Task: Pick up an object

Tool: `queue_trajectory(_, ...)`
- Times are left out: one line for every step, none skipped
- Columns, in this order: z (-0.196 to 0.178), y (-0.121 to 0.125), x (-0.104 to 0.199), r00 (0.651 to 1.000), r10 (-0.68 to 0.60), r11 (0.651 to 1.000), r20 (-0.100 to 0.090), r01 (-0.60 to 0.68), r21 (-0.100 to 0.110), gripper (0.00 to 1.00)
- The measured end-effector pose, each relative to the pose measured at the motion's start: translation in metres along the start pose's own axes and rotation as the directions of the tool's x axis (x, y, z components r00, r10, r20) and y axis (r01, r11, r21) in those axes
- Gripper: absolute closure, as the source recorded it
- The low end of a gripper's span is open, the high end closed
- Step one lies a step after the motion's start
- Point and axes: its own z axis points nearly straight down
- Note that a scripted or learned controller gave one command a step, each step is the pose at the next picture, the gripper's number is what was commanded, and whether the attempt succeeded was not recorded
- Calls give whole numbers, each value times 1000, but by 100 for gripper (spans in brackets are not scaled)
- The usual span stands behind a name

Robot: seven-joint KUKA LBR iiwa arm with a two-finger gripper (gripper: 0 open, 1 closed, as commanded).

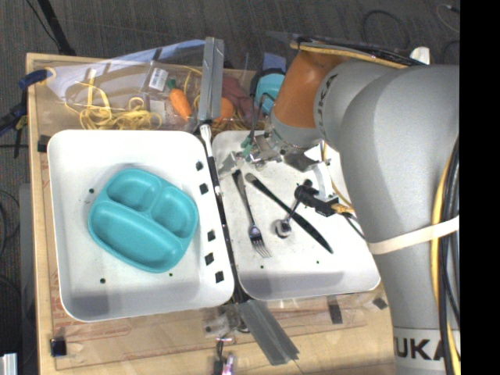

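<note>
Bulky grey arm [406,147], orange wrist band [298,92], pale strap, "UKA" lettering.

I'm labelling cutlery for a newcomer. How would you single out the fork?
Find the right-hand white bin, under the grey arm. The fork lies near that bin's left wall, tines toward the camera. Unlike the black knife beside it, it is silvery and ends in prongs.

Single fixed camera above bench [117,342], slanted down over both bins [70,280].
</note>
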Motion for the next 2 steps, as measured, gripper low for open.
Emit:
queue_trajectory(-11,1,2,1000,-6,1000,0,6,-1,100)
queue_trajectory(-11,1,2,1000,-6,1000,0,6,-1,0)
